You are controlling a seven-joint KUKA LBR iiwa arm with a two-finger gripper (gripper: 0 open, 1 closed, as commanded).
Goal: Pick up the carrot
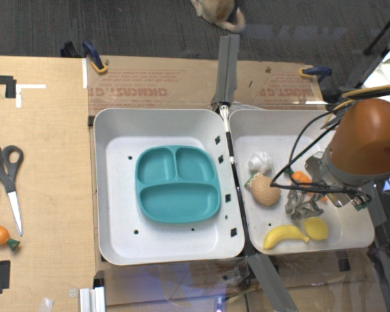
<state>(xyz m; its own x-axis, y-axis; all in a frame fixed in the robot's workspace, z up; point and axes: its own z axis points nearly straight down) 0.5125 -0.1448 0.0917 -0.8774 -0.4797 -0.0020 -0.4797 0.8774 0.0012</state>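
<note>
Yellow plastic banana [285, 236] sits at the near edge of the right white bin [351, 242]. Grey two-finger gripper [303, 203] hangs above, and the small orange carrot [301, 177] lies just beside it, probably the target. Finger spacing: can't tell.

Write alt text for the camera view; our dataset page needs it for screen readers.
The grey arm's hand hangs over the right bin, beside a carrot, banana and tan ball. The left bin holds a teal divided plate.
</note>
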